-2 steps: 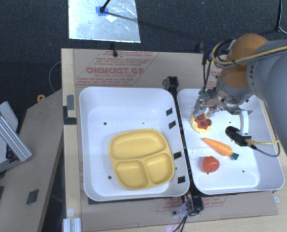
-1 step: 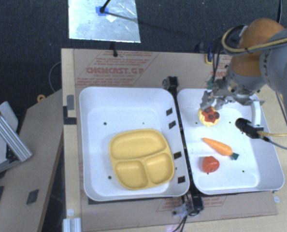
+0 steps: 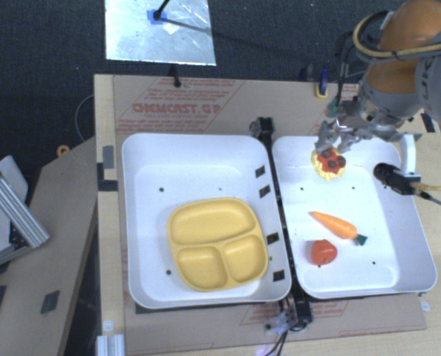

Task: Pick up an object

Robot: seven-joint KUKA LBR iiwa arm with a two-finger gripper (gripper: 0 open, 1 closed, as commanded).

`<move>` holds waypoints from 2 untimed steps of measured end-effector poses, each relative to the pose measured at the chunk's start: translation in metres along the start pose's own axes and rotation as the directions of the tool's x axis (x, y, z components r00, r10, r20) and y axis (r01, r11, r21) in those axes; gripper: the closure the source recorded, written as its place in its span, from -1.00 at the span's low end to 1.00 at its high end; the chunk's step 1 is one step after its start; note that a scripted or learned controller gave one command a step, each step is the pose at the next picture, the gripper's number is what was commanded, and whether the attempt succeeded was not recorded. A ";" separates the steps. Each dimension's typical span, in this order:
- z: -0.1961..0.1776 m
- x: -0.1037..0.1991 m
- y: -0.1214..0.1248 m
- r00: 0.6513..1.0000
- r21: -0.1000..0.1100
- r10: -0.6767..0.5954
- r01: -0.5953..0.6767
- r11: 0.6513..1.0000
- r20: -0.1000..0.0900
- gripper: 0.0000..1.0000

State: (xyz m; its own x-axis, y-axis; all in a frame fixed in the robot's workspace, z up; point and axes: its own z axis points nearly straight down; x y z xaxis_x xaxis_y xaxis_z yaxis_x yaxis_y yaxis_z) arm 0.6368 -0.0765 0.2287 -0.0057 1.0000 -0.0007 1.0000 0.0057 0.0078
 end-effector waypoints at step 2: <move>-0.030 0.045 -0.023 1.000 0.007 -0.003 0.003 1.000 -0.002 1.00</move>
State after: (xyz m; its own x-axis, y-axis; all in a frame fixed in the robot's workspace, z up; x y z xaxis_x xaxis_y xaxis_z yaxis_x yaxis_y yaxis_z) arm 0.6133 -0.0312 0.2585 -0.0086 1.0000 0.0008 1.0000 0.0086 0.0007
